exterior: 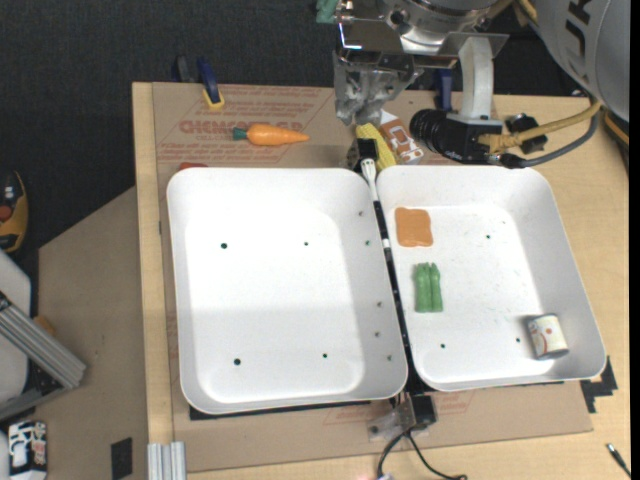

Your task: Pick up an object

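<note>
Hovering above the bins' far edge, the hand (362, 103) hangs with finger state impossible to tell. Orange block (413, 227), green piece (428, 288) and small white box (546, 335) lie nearer the camera in the right bin (570, 258). Descending here risks striking the rim.

Robotics lab, 2 white bins (200, 268), cabling (560, 133)

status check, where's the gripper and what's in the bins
Gripper above the bins' far edge, holding nothing visible. Right bin: orange block, green piece, small white can. Toy carrot outside, behind left bin.
</note>
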Robot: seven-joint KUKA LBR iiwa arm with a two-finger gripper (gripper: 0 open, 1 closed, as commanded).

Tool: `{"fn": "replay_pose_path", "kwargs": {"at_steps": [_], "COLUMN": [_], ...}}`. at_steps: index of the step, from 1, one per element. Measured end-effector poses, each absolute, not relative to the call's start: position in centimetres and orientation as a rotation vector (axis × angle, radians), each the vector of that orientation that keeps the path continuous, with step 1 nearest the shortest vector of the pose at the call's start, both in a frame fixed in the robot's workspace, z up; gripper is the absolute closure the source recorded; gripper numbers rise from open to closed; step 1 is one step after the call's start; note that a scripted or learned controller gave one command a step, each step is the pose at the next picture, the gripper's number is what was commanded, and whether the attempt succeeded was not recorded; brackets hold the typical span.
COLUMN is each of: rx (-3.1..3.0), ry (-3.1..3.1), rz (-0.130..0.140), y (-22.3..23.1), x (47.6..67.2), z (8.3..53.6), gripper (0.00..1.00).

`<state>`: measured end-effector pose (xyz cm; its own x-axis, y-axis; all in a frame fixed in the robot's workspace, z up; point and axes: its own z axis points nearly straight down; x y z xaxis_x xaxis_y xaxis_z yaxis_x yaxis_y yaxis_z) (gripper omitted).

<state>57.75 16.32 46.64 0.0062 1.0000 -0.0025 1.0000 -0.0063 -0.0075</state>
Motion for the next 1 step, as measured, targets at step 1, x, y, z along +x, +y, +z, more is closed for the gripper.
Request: {"fn": "replay_pose_path", "kwargs": {"at_steps": [1], "rx": [-2.213], "ry": [-2.232], "rz": [-0.017], "y": [22.23], "x": [52.57], "z": [54.04], "gripper": [1.00]}}
